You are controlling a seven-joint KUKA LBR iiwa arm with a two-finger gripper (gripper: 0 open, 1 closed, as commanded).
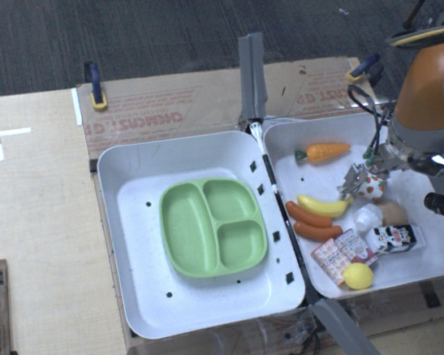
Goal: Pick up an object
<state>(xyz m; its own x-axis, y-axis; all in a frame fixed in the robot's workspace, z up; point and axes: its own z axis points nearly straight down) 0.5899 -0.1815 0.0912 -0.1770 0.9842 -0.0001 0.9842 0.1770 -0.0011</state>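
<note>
1. grey arm [428, 98] with an orange band comes in from the right, wrist over the right bin [443, 260].
2. claw [354, 183] is down low inside the right bin, fingertips pointing left, near the bin's middle.
3. claw state: cannot tell how far open it is; the tips are small and cluttered against what lies under them, and nothing is clearly seen between them.
4. a small white and red object [373, 188] sits just right of the claw tips, maybe touching them, too blurred to name.
5. banana [322, 204] lies just below-left of the claw, close to the tips, on the bin floor.
6. two orange-red sausage-like pieces [314, 223] lie side by side under the banana, touching or nearly touching it.
7. carrot [325, 151] lies near the far wall of the right bin, apart from the claw.
8. white rounded item [367, 218] sits below the claw, beside a tan one [393, 212].
9. black and white carton [393, 238] lies on its side near the bin's near right part.
10. red patterned packet [337, 253] lies flat, with a lemon [358, 276] at its near edge, touching it.
11. left bin [134, 250] holds a green divided tray [212, 225], three compartments, sitting flat in the middle.
12. both bins rest on the tabletop [28, 200], side by side.
</note>
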